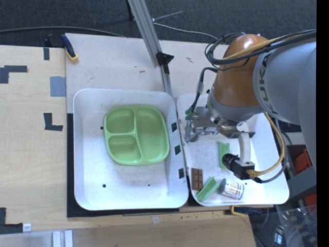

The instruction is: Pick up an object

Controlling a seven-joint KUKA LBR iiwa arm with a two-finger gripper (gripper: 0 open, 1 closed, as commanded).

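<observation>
My gripper (192,131) hangs low over the left part of the right bin (272,189), close to the wall between the two bins. Below it on the bin floor lie a small brown bar (197,178), a green block (206,188) and a small white jar (232,190) on its side. A green flat piece (223,150) lies just right of the gripper, partly covered by the arm. Nothing can be seen held in the gripper.
The left bin (87,184) holds a green divided plate (136,134). A grey metal pole (146,22) slants in from the top toward the bins' shared edge. The bulky grey and orange arm (241,76) covers the upper half of the right bin.
</observation>
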